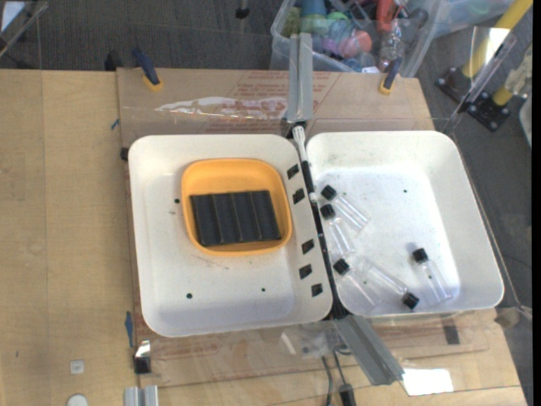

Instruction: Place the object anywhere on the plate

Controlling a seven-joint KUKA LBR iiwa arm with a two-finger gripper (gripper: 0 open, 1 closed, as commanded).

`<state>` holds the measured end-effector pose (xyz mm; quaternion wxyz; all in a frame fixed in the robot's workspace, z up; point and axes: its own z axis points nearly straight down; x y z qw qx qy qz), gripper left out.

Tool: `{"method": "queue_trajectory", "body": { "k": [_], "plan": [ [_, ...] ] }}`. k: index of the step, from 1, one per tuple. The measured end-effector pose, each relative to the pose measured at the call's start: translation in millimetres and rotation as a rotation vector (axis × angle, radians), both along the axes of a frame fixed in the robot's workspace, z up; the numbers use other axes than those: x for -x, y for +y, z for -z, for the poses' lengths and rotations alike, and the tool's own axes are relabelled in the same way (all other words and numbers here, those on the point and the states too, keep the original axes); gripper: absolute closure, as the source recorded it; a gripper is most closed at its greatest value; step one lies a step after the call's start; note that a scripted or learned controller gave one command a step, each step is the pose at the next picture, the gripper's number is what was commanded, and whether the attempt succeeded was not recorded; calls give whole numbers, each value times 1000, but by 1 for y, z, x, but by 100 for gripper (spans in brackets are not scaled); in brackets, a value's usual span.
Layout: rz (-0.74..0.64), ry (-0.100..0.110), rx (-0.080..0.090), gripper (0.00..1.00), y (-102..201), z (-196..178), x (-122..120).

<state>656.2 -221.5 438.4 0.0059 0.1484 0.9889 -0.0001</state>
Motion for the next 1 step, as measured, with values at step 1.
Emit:
{"method": "queue_trajectory", "body": {
  "k": [1],
  "plan": [
    [-71, 0, 1, 100, 0, 1, -6]
  ]
}}
